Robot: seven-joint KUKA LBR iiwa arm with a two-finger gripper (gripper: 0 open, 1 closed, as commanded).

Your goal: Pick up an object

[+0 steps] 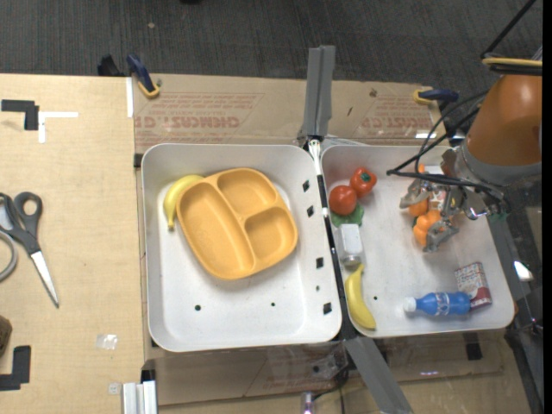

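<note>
My gripper hangs low over the upper right part of the right bin, right at a small orange object; the metal parts overlap it and contact is unclear. Also in this bin are two red tomato-like pieces, a small clear container, a yellow banana, a blue bottle lying on its side, and a red-and-white can. The left bin holds a yellow divided plate with a second banana tucked behind its left edge.
The arm's orange band and cables loom over the right bin's far right corner. A grey divider runs between the bins. Scissors lie on the wooden bench to the left.
</note>
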